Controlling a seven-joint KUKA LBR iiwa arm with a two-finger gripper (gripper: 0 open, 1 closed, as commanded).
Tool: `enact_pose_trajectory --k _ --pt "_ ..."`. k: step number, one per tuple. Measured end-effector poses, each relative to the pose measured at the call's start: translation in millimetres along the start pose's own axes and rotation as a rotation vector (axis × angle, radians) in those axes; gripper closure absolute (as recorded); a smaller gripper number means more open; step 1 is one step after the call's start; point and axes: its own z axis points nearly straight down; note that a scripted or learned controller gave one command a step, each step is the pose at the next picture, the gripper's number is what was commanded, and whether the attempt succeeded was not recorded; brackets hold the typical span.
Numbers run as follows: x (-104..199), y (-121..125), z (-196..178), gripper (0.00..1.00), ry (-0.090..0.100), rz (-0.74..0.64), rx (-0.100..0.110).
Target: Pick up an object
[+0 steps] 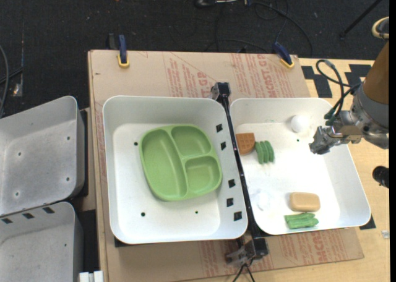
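Observation:
In the right bin lie several small items: an orange-brown block by the left wall, a ridged green piece beside it, a white ball near the back, a tan block and a flat green piece near the front. My gripper hangs over the right side of this bin, right of the white ball and a little forward of it. Nothing shows between its fingers. The left bin holds a green three-compartment plate.
Black clips line the divider between the two bins. Blue-and-yellow clamps hold the cardboard base at its far edge. White panels lie to the left of the bench. Cables trail near the arm.

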Motion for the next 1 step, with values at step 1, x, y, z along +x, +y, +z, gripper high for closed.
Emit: enact_pose_trajectory --k 1 --pt "52.6 26.4 6.8 1.00 0.000 -0.001 0.001"
